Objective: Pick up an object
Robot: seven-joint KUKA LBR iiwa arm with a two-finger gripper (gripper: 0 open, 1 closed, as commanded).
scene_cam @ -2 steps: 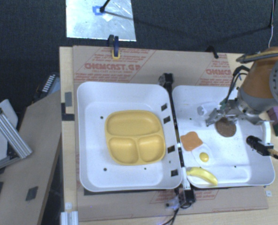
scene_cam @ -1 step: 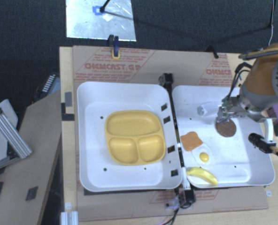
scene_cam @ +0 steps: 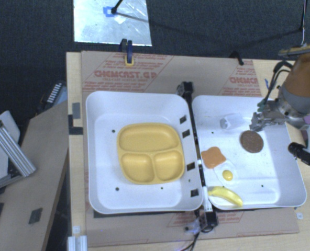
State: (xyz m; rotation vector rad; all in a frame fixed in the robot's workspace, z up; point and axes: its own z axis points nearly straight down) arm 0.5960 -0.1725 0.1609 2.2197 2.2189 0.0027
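Note:
Several small items lie in the right bin (scene_cam: 286,192). A brown round patty (scene_cam: 252,141) sits near its middle right. An orange slice (scene_cam: 213,157) lies left of centre, with a fried egg (scene_cam: 227,174) just below it. A yellow banana (scene_cam: 225,195) rests at the front left corner. A small clear object (scene_cam: 227,122) lies near the back. My gripper (scene_cam: 258,121) hangs over the back right of this bin, just above the patty and right of the clear object. Nothing shows in its grasp.
The left bin (scene_cam: 100,114) holds a yellow divided plate (scene_cam: 148,153). A black hinge strip (scene_cam: 192,140) runs between the bins. The orange-banded arm (scene_cam: 304,82) comes in from the right edge. Cardboard (scene_cam: 144,69) lies under both bins.

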